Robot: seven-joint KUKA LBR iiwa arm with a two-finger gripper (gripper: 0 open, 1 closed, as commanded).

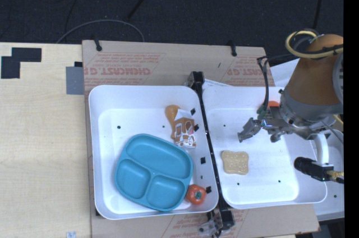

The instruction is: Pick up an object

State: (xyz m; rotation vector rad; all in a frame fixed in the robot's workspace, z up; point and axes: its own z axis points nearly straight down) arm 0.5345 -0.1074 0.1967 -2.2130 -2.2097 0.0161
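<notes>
Tan cracker (234,162) lies flat in the right bin (280,189), just below your end effector (251,131), whose fingers look parted and hold nothing. Being so thin, it may slip out if you close too high.

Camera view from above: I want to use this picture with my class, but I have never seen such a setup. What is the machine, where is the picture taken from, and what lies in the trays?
One fixed camera looks down at a slant on a bench. The machine is a robot arm, grey and orange, reaching in from the right. Its gripper hangs over the right bin, and nothing shows between its fingers. Below it in that bin lies a flat tan waffle-like piece. The left bin holds a blue divided plate, a small red tomato-like toy, a brown-and-white packet and a tan piece beside it.
</notes>
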